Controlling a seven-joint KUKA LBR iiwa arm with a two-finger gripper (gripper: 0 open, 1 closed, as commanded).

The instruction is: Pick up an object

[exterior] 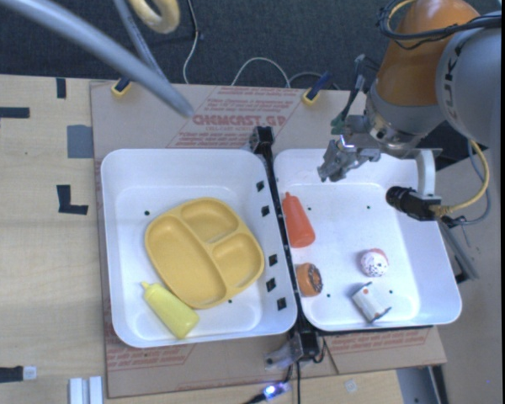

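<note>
My gripper (pixel 335 168) hangs over the far left part of the right bin (pixel 421 225), nothing between its fingers that I can make out. Below it, against the bin's left wall, lies an orange carrot-shaped piece (pixel 298 220). Nearer the front are a small brown and orange round object (pixel 308 279), a white ball with red speckles (pixel 373 263) and a small white cylinder with a dark end (pixel 370 301). The left bin (pixel 126 183) holds a yellow divided plate (pixel 205 251) and a yellow squeeze bottle (pixel 170 310).
A black divider with clips (pixel 269 225) runs between the two bins. A black cable connector (pixel 408 202) hangs from the arm over the right bin's far right side. Cardboard lies under both bins, and a grey pole crosses the top left.
</note>
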